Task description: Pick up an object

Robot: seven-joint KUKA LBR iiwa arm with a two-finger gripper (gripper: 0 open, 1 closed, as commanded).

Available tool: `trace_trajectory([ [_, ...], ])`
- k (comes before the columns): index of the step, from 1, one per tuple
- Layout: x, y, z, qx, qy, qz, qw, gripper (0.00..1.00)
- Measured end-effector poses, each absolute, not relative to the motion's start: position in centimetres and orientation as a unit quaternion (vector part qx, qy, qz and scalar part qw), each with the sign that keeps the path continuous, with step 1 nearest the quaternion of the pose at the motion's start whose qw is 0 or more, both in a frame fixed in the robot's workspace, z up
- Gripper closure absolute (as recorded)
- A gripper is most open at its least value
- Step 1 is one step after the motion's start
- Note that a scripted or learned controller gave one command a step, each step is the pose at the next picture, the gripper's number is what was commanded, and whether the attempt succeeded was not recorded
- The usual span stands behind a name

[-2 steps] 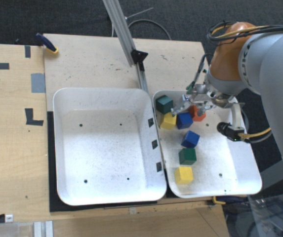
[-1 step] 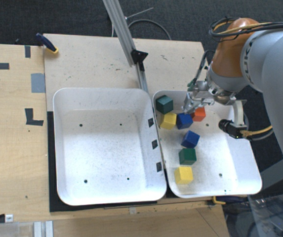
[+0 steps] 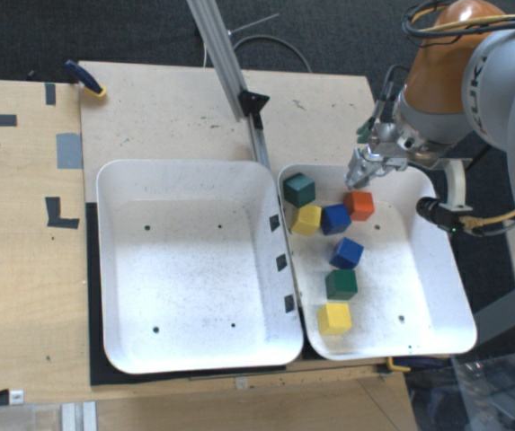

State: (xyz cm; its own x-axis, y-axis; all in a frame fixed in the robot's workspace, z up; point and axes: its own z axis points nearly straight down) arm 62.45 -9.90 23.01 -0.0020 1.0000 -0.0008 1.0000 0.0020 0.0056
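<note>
The gripper (image 3: 361, 174) hangs low over the far edge of the right bin (image 3: 437, 281), its fingers pointing down; whether they are open or closed I cannot tell, and nothing shows between them. Just below and touching its tip in this view sits the orange block (image 3: 361, 206), the nearest thing to grasp, lying slightly toward the camera from the fingertips. Beside that, to the left, is a blue block (image 3: 335, 219), then a yellow block (image 3: 306, 220) and a dark green block (image 3: 299, 189). Farther toward the camera lie another blue block (image 3: 347, 252), a green block (image 3: 341, 284) and a second yellow block (image 3: 334, 317). The left bin (image 3: 185, 268) is well apart.
</note>
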Motion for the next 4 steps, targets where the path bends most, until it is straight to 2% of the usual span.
trace_trajectory([
  [1, 62.5, -9.9, 25.0, 0.707, 0.708, 0.0006, 0.0, 1.0],
  [2, 59.9, -5.6, 23.5, 0.706, 0.709, -0.001, -0.002, 1.0],
  [3, 56.2, -1.2, 22.9, 0.706, 0.709, -0.001, -0.002, 1.0],
  [4, 54.5, 3.3, 23.3, 0.705, 0.709, -0.0006, -0.002, 1.0],
])
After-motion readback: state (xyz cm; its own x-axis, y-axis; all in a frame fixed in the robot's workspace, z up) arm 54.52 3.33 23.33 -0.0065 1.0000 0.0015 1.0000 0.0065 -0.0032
